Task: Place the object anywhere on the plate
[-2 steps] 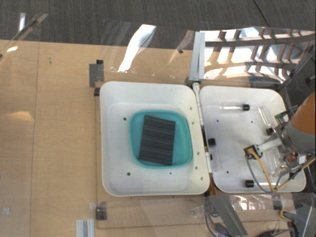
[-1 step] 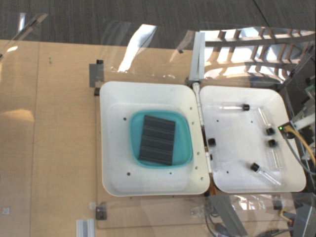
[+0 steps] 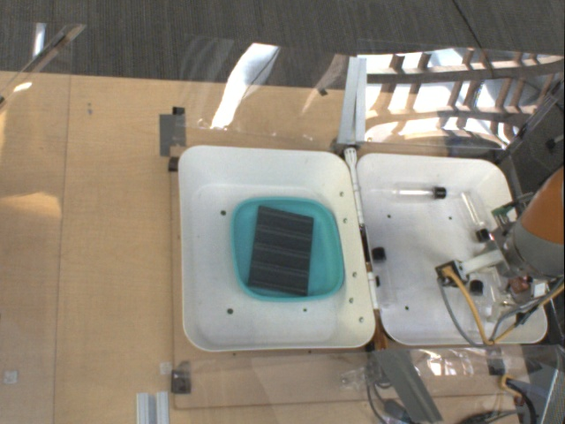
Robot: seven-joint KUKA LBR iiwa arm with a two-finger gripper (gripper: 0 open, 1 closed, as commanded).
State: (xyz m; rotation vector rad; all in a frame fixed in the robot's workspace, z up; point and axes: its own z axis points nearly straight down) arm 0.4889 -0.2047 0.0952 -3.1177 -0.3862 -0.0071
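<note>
dark ridged block lies flat on the teal plate in the left white bin. claw sits over the right bin; its grip i cannot tell. wooden tabletop, grey carpet behind

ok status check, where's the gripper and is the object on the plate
Gripper over the right bin, nothing seen held. Dark ribbed block lying flat on the teal plate in the left bin. Nothing in the way.
</note>
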